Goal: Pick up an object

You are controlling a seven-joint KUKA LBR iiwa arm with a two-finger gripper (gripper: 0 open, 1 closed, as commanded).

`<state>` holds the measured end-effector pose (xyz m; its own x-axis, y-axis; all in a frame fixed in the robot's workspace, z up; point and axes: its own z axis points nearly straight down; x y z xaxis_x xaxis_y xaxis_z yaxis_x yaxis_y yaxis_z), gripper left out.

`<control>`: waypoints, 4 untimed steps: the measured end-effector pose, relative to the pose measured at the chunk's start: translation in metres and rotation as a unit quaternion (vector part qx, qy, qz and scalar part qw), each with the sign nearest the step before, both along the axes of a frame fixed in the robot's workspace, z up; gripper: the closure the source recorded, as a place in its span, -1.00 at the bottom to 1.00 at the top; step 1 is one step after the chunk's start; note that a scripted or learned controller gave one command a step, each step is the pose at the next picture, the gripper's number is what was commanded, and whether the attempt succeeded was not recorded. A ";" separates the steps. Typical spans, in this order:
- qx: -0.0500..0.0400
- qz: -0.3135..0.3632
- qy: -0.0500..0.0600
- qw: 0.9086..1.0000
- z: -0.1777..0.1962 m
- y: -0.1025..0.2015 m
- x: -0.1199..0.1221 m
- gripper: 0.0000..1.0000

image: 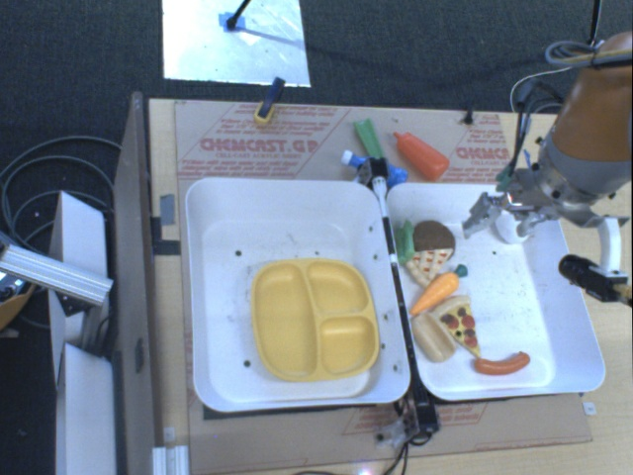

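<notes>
Camera view looks down at a slant on the worktop [297,137], which carries two shallow white bins side by side. The left bin [213,265] holds a yellow tray [315,320] with three compartments, lying flat near the middle. The right bin [564,334] holds toy food, all grouped along its left side: a green piece [406,239] next to the dividing wall, a brown cookie [433,235] just beside it, a waffle slice [429,263] touching the cookie from below, an orange carrot [436,292] tilted under that, a pizza slice [460,325], a tan bun [432,336] beside the pizza, and a red sausage [501,364] near the front wall. The arm comes in from the right, and its gripper [504,216] hangs over the upper part of the right bin, apart from the food. I cannot tell whether the jaws are spread or closed. Behind the bins, a green marker [368,139] and an orange bottle [421,155] lie on the worktop.
</notes>
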<state>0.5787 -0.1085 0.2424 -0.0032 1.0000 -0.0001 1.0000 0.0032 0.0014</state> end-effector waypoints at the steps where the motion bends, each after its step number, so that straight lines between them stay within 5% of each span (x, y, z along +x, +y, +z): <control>1: 0.002 -0.001 0.005 1.000 -0.088 0.027 -0.044 -1.00; 2: 0.000 -0.001 0.001 1.000 -0.161 0.016 -0.014 -1.00; 3: 0.000 -0.001 0.002 1.000 -0.158 0.023 -0.021 -1.00; 4: 0.000 -0.001 0.000 1.000 -0.148 0.023 -0.020 1.00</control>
<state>0.5591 -0.0851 0.0943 -0.0013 1.0000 0.0005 1.0000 0.0013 0.0016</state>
